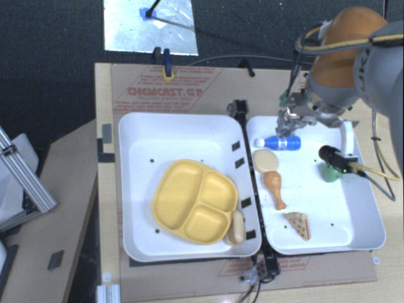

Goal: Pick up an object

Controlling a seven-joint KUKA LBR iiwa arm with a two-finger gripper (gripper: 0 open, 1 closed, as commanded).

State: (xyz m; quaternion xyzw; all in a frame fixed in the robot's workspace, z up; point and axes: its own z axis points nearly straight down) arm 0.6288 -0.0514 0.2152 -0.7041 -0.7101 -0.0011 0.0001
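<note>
Blue bottle (281, 143) lay on its side beneath the gripper (288, 126). Round, it could roll from the pinch. Gripper state: cannot tell.

**Lighting and picture quality, quick notes**

Light is bright and even, coming from overhead. The two white bins (189, 131) are close to blown out, so their walls lose detail. Shadows are soft and short, like the faint one hugging the yellow tray (196, 201). Up and left of the gripper (287, 126), a shiny metal sheet (150, 17) throws patchy glare. The arm's orange band (344, 43) looks slightly soft. Overall the frame is low-res and a bit grainy, especially over the dark background.
</note>
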